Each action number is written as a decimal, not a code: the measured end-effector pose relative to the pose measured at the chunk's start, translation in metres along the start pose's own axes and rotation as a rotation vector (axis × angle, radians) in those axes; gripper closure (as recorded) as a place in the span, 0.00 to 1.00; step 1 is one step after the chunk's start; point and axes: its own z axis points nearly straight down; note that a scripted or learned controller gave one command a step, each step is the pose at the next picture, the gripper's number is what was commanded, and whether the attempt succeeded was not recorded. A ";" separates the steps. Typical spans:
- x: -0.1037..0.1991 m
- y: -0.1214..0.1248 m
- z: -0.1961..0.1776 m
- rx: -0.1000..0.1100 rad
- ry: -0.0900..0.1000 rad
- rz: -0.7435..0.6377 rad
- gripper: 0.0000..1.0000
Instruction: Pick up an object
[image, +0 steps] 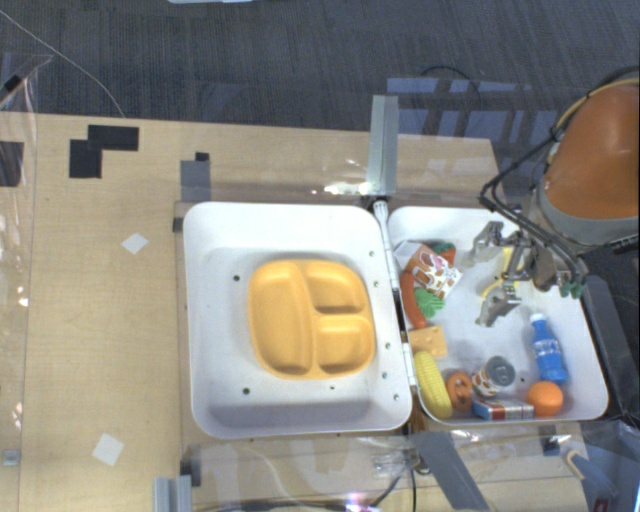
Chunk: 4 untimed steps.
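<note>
My gripper (493, 273) hangs over the right bin (590, 400), in its upper middle. Its two fingers stand apart, one finger (488, 239) toward the back and the other toward the front, with bare white bin floor between them, so it is open and holds nothing. To its left lie a red-and-white packet (433, 268), a green toy (428, 301) and an orange carrot-like piece (411, 292). A blue bottle (546, 350) lies just right of and in front of the gripper. A small round can (497, 374) sits in front of it.
The left bin (215, 400) holds a yellow divided tray (310, 317). Along the right bin's front edge lie a corn cob (430, 382), a cheese wedge (430, 340), a small orange ball (459, 388), a tube (502, 410) and an orange fruit (545, 397). A metal post (384, 140) stands behind the bins.
</note>
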 end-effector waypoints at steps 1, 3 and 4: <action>-0.044 -0.018 0.099 0.001 -0.006 0.168 0.00; -0.091 0.019 0.041 -0.004 -0.010 0.456 0.00; -0.059 0.010 0.073 0.000 0.000 0.357 0.00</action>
